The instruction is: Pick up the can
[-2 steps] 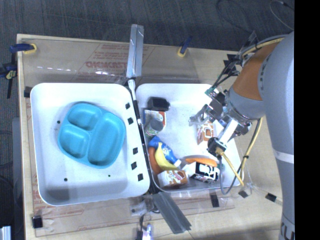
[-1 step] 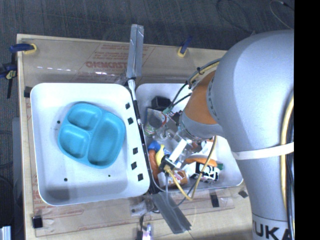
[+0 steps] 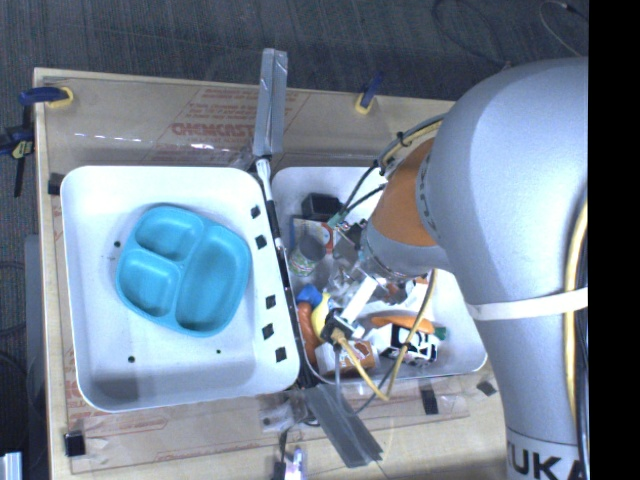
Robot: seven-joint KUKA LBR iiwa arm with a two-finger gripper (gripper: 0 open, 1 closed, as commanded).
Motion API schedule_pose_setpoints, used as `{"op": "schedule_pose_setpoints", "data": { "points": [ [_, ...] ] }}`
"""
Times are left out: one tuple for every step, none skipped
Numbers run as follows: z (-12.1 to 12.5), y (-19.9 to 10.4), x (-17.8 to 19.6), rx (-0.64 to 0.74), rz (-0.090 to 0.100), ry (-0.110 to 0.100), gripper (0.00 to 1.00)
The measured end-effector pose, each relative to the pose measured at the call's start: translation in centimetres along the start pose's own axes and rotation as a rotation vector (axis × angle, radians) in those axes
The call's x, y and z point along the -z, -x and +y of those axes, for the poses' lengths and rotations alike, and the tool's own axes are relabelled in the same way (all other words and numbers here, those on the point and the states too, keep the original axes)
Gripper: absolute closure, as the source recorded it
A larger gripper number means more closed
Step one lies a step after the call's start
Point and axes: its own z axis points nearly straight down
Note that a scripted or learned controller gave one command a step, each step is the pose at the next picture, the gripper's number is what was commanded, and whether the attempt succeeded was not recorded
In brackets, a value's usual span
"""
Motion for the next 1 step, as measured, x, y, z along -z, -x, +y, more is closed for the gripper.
{"op": "schedule_pose_setpoints", "data": {
  "points": [
    [-4.78,2.82,12.92,0.099,0.004,0.009,1.00]
  ]
}}
